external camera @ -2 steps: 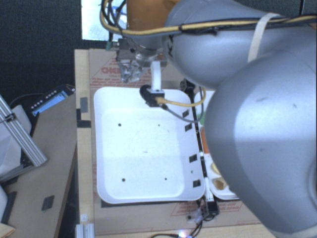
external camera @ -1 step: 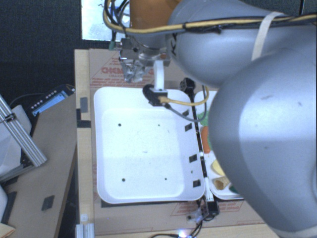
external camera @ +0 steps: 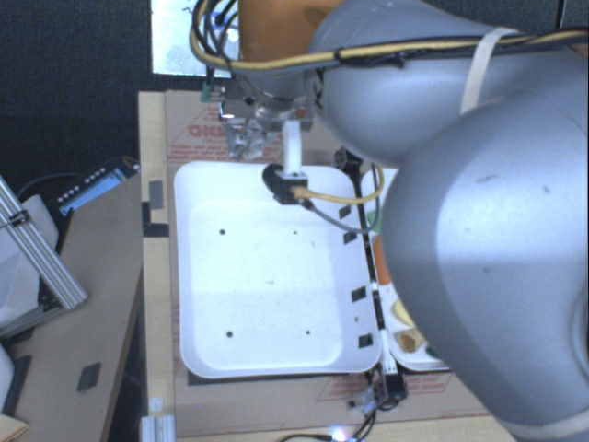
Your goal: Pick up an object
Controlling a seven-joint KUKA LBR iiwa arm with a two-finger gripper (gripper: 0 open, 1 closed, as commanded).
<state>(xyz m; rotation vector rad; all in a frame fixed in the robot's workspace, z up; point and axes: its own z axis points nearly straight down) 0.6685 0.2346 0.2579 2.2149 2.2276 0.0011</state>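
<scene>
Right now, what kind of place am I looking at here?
Probably a robotics lab test bench, not a home or shop: a large grey arm with exposed cabling reaches over a shallow white bin on a cardboard-topped bench, with aluminium framing alongside.

Grey arm (external camera: 479,201); orange band (external camera: 290,7); yellow cable (external camera: 405,49)

Even, fairly bright overhead light washes out the left bin (external camera: 267,284), while the close arm (external camera: 479,201) looks soft and blurred.
</scene>
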